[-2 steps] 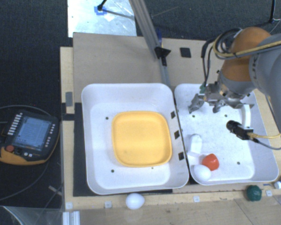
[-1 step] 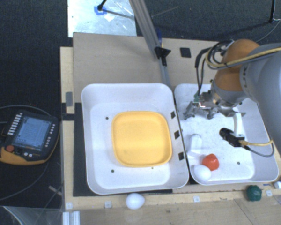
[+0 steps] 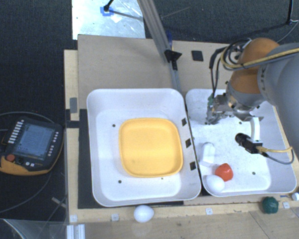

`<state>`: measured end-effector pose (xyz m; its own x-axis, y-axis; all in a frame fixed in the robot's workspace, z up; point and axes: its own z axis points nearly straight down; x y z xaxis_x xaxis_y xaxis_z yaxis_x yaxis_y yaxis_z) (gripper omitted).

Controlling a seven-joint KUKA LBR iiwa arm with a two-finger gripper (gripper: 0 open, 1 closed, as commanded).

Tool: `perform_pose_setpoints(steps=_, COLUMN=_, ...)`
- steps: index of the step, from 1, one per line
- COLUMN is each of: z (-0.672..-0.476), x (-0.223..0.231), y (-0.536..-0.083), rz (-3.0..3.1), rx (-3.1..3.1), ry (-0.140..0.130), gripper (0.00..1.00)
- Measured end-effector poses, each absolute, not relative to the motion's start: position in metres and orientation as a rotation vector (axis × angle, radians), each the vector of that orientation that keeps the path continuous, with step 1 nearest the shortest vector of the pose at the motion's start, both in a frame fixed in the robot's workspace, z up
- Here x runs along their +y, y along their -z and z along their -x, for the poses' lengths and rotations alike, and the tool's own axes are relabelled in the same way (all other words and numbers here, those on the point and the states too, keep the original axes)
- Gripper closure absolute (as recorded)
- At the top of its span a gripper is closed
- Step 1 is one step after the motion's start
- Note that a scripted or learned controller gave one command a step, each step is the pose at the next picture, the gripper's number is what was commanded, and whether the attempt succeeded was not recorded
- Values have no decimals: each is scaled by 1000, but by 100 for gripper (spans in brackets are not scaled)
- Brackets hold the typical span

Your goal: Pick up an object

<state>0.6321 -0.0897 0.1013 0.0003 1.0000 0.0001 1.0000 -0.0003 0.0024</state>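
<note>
- Jaws (image 3: 213, 114) hang over the far left part of the right bin (image 3: 279, 180); whether they are wide or narrow cannot be told from this angle, and nothing is seen between them.
- Grey arm (image 3: 284, 71) with its orange band (image 3: 254, 63) reaches in from the right, above the right bin.
- Near the right bin's front left corner lie three things close together: a white block (image 3: 207, 153), a red object (image 3: 224, 172) just beside it, and a white egg-shaped object (image 3: 215, 183) at the front wall.
- Left of the right bin, touching it wall to wall, sits the left bin (image 3: 102, 148), with a yellow square plate (image 3: 151, 146) lying flat in its middle.
- Both bins rest on a tan tabletop (image 3: 119, 59).
- In front of the left bin, on the tabletop edge, lies a white egg (image 3: 143, 213); in front of the right bin's front right corner sits a dark green ball (image 3: 269, 204).
- Far left of the left bin, on dark carpet (image 3: 30, 59), lies a control pendant (image 3: 30, 146) with a screen and yellow underside.
</note>
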Motion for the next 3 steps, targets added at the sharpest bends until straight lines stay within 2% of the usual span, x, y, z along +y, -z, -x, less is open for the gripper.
perform_pose_setpoints(steps=1, z=-627, x=-83, y=-159, rz=-2217, rx=2220, ry=-6, gripper=100)
perform_pose_setpoints(steps=2, z=-636, x=-88, y=-208, rz=-2218, rx=2219, ry=-5, gripper=100)
perform_pose_setpoints(steps=3, z=-637, x=-88, y=-227, rz=-2220, rx=2221, ry=-3, gripper=100)
